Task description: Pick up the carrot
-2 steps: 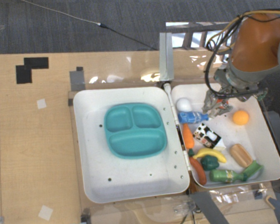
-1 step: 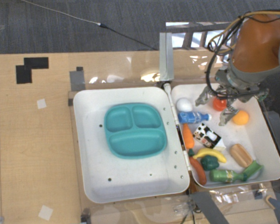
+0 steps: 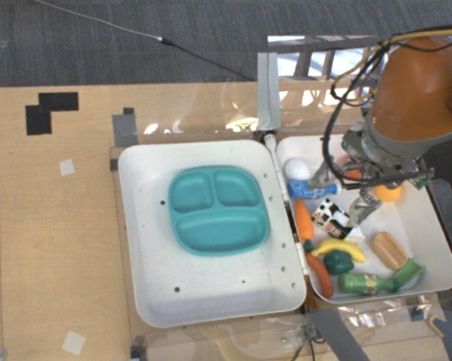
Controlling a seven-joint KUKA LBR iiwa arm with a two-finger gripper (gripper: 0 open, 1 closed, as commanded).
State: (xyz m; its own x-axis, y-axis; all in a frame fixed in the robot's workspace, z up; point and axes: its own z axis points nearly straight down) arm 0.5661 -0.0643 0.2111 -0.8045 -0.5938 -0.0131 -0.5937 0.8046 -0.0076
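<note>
Low in the frame, at the bottom of the right bin point(image 3: 443, 271), lies a green bottle point(image 3: 378, 282). Now from left to right. On the left side is the bare wooden bench point(image 3: 52, 252) with black marks near the upper left. Next comes the left bin point(image 3: 153, 298), and a teal plate point(image 3: 216, 209) with three parts sits in its middle. Past the wall between the bins is the right bin, full of toys. The carrot point(image 3: 302, 218) lies along the left wall of this bin, orange and thin, pointing up and down. Below it is a red sausage point(image 3: 319, 274). Above the carrot are a blue block point(image 3: 301, 189) and a white ball point(image 3: 296, 167). Beside the carrot is a black and white toy point(image 3: 332, 216), then a yellow banana point(image 3: 340, 250) and a brown bread roll point(image 3: 389, 249). The gripper point(image 3: 362, 206) hangs just right of the black and white toy, apart from the carrot. Its fingers are spread and pinch nothing. An orange ball point(image 3: 390, 193) sits just to its right.
</note>
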